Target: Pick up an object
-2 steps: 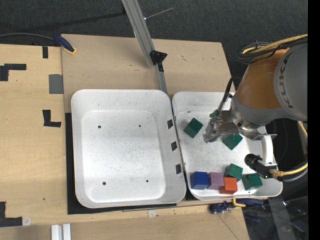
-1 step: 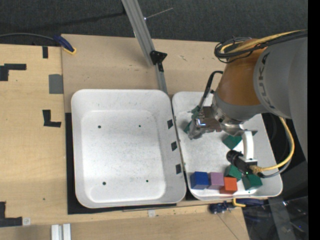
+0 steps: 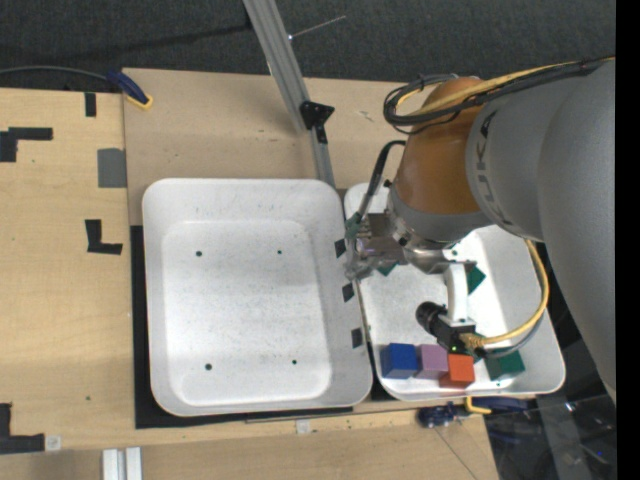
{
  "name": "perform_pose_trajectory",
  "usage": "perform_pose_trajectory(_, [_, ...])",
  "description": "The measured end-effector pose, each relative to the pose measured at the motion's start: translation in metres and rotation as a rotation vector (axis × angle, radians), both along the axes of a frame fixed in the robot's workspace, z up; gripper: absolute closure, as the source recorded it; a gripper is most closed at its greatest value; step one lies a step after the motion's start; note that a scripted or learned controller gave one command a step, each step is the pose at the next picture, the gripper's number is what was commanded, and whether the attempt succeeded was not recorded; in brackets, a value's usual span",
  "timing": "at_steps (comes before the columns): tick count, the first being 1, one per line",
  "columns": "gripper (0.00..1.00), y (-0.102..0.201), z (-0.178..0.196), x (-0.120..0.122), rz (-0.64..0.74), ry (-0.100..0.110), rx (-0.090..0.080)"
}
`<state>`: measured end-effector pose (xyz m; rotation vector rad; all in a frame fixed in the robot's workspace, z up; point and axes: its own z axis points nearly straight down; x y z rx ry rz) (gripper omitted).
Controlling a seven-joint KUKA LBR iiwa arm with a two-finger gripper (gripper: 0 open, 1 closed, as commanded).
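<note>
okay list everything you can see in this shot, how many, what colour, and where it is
Left bin: one, white, middle of the bench.
Right bin: one, white, beside it, partly under the arm.
Blue block: one, near edge of the right bin.
Purple block: one, pale purple, next to the blue one.
Orange block: one, by the purple one.
Green pieces: two, dark green, right bin, one near the orange block, one higher up.
Metal post: one, grey, slanting above the bins.
Arm: one, grey with orange band, over the right bin.
Gripper: one, dark, at the right bin's left edge.
</note>
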<state>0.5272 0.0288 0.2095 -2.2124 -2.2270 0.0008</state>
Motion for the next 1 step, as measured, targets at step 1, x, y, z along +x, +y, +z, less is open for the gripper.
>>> perform_pose_trajectory(1, [1.0, 0.0511, 0.0013, 0.0045, 0.001, 0.0, 0.0])
